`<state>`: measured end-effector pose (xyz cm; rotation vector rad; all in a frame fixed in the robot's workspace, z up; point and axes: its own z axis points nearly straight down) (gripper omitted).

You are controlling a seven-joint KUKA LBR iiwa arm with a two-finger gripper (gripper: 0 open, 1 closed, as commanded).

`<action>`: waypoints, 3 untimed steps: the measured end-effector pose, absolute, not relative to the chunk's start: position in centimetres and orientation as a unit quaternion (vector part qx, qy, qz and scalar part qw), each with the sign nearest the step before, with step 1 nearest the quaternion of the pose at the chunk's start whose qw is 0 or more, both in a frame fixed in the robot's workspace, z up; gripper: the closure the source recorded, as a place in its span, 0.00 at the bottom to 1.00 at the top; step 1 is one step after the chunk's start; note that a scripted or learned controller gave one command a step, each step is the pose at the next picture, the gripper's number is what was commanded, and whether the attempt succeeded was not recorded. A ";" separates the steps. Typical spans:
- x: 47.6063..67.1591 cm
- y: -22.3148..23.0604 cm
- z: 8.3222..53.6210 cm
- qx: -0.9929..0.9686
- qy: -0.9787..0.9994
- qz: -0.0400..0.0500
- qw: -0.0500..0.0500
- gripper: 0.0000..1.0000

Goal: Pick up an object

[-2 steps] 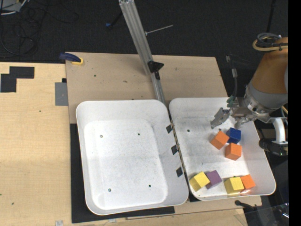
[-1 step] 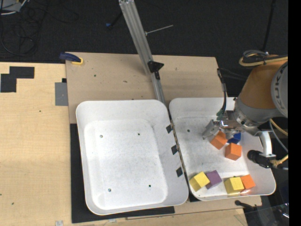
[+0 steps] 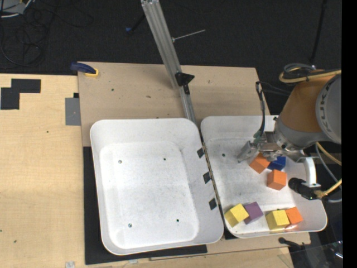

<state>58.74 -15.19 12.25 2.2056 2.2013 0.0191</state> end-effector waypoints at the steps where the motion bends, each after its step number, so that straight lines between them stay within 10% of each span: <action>1: 58.8 -15.4 13.2 0.710 0.704 0.007 0.014 1.00; 3: 59.9 -15.7 22.7 0.707 0.707 0.001 0.001 1.00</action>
